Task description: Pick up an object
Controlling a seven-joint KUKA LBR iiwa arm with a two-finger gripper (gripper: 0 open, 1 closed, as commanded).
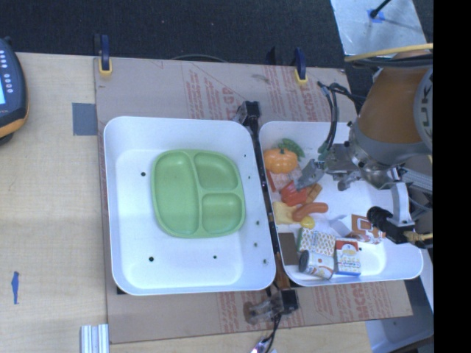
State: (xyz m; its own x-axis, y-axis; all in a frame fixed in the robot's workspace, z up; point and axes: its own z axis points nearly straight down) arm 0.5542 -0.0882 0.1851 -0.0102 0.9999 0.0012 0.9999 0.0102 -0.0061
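From the one camera above the bench we see two white bins side by side: the left bin (125, 271) carries a green divided plate (197, 193) lying flat near its middle, and the right bin (401, 269) holds the clutter that gives the task its candidates. Toy food is heaped toward that bin's inner wall, an orange pumpkin (280, 159) with a green leafy piece just behind it, a red pepper-like piece (294, 195) and a sausage (310, 209) below, with something yellow beside them. Nearer the front edge lie a few small printed boxes (333, 254), touching one another. The arm (394, 112) reaches in from the right so its wrist hangs over the right bin, and the gripper (310, 173) points down-left into the heap, its tip just beside the pumpkin and above the red piece. That placement suggests, in our judgement, a try at one of the pieces in that pile. Whether the gripper is open or closed we cannot tell, since the dark tip merges with the toys under it, and we see nothing clearly held.
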